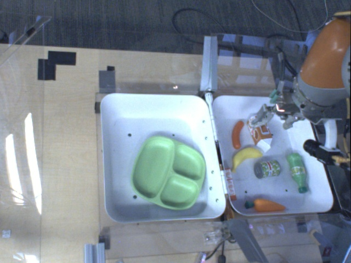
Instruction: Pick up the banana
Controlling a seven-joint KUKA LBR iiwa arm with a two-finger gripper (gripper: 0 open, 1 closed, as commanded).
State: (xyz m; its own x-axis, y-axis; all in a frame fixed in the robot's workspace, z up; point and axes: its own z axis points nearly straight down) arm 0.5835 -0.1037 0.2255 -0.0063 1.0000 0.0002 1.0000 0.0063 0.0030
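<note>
A pale wooden bench [60,147] bears two glossy white bins. Over the right bin [323,201] the gripper [272,114] hangs with fingers spread, grasping nothing. Below it lie a small carton [261,134], one curved yellow banana [245,156], a red sausage [237,134], a can [267,169], a green bottle [297,172] and a carrot [267,205]. The left bin [118,147] holds one green three-part plate [167,171].
</note>
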